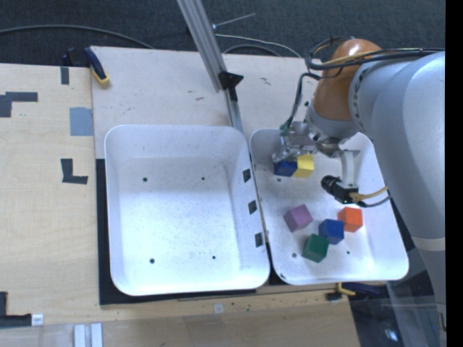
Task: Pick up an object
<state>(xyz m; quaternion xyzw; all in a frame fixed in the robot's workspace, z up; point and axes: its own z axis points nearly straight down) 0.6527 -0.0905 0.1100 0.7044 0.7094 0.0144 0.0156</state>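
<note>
My gripper (291,150) hangs over the far left part of the right bin (376,262). Directly under it a dark blue block (285,168) and a yellow block (305,165) lie side by side, touching each other. I cannot make out whether either block is in its grip. Nearer the front of this bin lie a purple block (297,217), a second blue block (332,229), an orange block (351,218) and a green block (315,248).
The left bin (116,150) adjoins the right one along a shared wall. A slanted metal rail (206,42) runs down from the top to the bins' far junction. My bulky arm (405,121) covers the right bin's far right side.
</note>
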